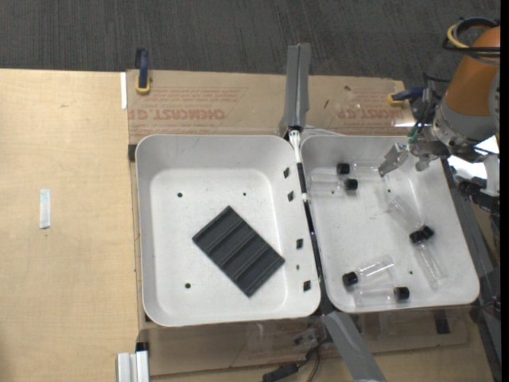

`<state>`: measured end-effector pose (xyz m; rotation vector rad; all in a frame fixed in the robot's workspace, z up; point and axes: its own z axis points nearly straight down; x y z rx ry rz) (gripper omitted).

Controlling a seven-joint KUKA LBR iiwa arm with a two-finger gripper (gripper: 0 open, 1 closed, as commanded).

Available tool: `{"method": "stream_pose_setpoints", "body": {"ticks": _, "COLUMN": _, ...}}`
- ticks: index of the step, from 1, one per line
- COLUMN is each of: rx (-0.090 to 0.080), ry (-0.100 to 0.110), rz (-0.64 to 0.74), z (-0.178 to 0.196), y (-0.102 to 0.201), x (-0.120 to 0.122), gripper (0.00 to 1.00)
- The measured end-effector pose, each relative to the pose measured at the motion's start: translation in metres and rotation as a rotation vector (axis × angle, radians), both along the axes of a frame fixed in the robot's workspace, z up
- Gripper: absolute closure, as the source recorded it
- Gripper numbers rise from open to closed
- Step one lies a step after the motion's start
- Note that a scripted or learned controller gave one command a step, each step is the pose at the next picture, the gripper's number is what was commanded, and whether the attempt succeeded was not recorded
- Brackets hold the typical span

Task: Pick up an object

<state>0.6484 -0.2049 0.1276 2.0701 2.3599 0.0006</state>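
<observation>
A dark grey ribbed block (238, 251) lies at a slant in the middle of the left bin (155, 213). The right bin (445, 197) holds several clear vials with black caps: two near its back left (343, 168) (351, 185), one at the right (421, 234), and two by the front wall (349, 278) (401, 293). My gripper (394, 159) hangs over the back of the right bin, to the right of the two back vials and apart from them. Nothing shows in its grasp.
A grey post (297, 86) rises behind the gap between the bins. Cardboard (199, 106) lies under and behind both bins, held by clamps (141, 70) at the back. A wooden bench top (64, 213) spreads to the left.
</observation>
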Motion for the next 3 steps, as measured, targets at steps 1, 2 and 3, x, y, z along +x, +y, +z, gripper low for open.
{"method": "stream_pose_setpoints", "body": {"ticks": 1, "rx": 0.000, "ry": 0.000, "rz": 0.000, "z": 0.0000, "y": 0.0000, "x": 0.0000, "gripper": 0.00}}
{"method": "stream_pose_setpoints", "body": {"ticks": 2, "rx": 0.000, "ry": 0.000, "rz": 0.000, "z": 0.0000, "y": 0.0000, "x": 0.0000, "gripper": 0.00}}
{"method": "stream_pose_setpoints", "body": {"ticks": 3, "rx": 0.000, "ry": 0.000, "rz": 0.000, "z": 0.0000, "y": 0.0000, "x": 0.0000, "gripper": 0.00}}
